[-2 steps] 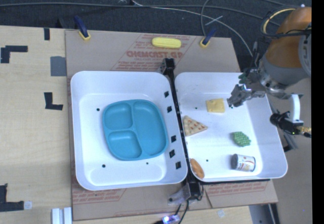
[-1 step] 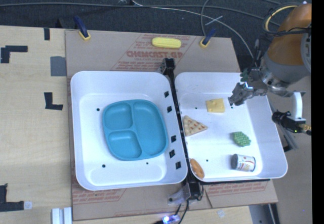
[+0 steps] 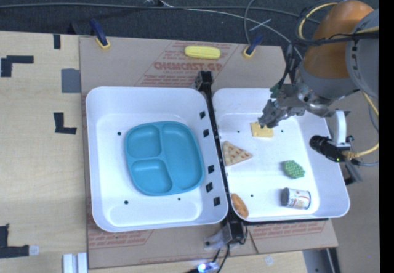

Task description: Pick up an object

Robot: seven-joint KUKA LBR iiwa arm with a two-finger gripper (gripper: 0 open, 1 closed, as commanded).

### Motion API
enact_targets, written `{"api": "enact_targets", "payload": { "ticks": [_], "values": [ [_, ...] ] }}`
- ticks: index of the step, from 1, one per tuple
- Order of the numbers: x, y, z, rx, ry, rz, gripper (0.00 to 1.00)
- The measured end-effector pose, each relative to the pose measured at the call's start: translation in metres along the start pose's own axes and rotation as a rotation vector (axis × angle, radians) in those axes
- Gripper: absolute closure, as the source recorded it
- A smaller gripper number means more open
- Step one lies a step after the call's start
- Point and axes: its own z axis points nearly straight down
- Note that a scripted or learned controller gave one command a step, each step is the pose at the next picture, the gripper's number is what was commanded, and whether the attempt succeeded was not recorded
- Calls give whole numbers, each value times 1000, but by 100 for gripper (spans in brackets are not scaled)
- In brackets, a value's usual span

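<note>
Open bin floor point(image 3: 271, 167) between waffle wedge point(image 3: 236, 153) and green piece point(image 3: 294, 169).

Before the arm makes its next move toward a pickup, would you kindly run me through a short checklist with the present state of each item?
1. Gripper over the right bin: ok.
2. Gripper directly at the yellow cheese piece: ok.
3. Cheese piece held between the fingers: cannot tell.
4. Cheese piece apart from the waffle slice: ok.
5. Green object and can away from the gripper: ok.
</note>
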Motion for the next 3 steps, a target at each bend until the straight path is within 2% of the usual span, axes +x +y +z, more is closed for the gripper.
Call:
{"api": "enact_targets", "payload": {
  "ticks": [2,3],
  "values": [
    [104,-36,-2,2,0,0,100],
    [163,-43,-10,1,0,-2,100]
  ]
}}
